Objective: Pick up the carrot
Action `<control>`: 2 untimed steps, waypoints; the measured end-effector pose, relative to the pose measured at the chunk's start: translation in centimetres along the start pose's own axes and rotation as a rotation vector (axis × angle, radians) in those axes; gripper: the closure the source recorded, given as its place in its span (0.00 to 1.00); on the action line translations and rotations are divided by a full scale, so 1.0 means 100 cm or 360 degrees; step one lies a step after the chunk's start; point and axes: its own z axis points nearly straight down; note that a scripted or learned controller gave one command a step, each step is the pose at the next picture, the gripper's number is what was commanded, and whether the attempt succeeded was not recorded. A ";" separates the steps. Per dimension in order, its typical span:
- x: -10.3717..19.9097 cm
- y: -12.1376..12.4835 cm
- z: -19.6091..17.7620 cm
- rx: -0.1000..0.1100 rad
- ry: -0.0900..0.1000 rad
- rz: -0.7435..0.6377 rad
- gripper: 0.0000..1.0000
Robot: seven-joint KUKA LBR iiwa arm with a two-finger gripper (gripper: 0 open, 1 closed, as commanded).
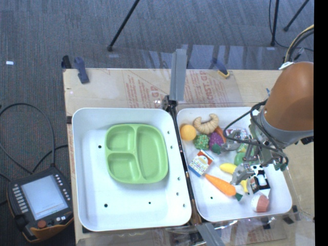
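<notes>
I see the carrot (221,184) lying flat in the lower middle of the right bin (205,211), its tip pointing up-left toward a small carton (200,163). Just right of it hangs my end effector (242,173); whether it is released or clenched, I cannot tell. Farther left, the green tray (137,153) sits in the left bin (87,188).

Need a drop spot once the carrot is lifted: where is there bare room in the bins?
Most open: the left bin's floor bordering the green divided plate, widest along its near edge. In the right bin, only the near-left corner below the carrot is bare. The far half is crowded with the croissant, orange and grapes; the tool sits over the middle.
</notes>
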 end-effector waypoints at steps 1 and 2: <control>-0.011 0.000 0.143 0.0002 -0.0012 -0.0060 0.00; -0.014 0.003 0.132 0.0002 -0.0028 -0.0067 1.00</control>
